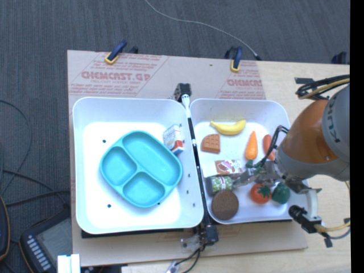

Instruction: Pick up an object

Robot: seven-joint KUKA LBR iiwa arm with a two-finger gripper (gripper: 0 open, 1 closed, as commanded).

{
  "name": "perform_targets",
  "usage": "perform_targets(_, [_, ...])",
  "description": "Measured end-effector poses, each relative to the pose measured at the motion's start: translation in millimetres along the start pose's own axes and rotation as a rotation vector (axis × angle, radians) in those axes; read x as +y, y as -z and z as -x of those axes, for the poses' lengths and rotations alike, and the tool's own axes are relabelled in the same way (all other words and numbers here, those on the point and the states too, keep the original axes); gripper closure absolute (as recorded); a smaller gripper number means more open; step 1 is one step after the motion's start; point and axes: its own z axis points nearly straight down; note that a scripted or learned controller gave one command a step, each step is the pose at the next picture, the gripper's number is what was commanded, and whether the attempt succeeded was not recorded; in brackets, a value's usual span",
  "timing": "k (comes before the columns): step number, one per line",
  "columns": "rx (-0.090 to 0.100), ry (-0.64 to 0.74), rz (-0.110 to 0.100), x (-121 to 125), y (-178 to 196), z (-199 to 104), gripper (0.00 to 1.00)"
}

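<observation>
Green and brown packaging marks the small can [220, 182] lying on its side near the front-left of the right bin [273, 108]. You will find the hand [245, 177] just beside it, low over the bin floor, with metal fingers pointing left toward the can. Whether the fingers stand apart or together cannot be told from this view, and nothing is seen clamped between them.

Note the items around the can. A brown round cookie [225, 204] lies just in front of it. A small printed packet [228, 166] lies just behind it. A red tomato [261, 193] and a dark green vegetable [280, 194] sit to the right, under the arm's wrist. Further back you see an orange carrot [251, 145], a brown waffle piece [211, 143] and a yellow banana [228, 127] near the rear wall.

Observe the arm [318, 141] entering from the right, its orange band above the wrist.

Check the left bin [79, 152]: it holds a blue divided plate [140, 168] and a small milk carton [174, 138] at the plate's rear-right edge. Both bins rest on the table [114, 73], side by side and touching along the middle.
</observation>
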Motion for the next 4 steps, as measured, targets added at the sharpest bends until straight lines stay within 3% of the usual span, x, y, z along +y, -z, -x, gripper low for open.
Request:
perform_targets(1, [0.001, -0.001, 0.001, 1.1, 10.4, -0.2, 1.0])
perform_targets(2, [0.007, 0.003, -0.009, 49.6, 96.4, -68.5, 1.0])
perform_targets(3, [0.006, 0.002, -0.011, 48.8, 95.6, -67.5, 0.0])
perform_targets(4, [0.004, 0.002, -0.004, 98.2, -1.2, -50.6, 0.0])
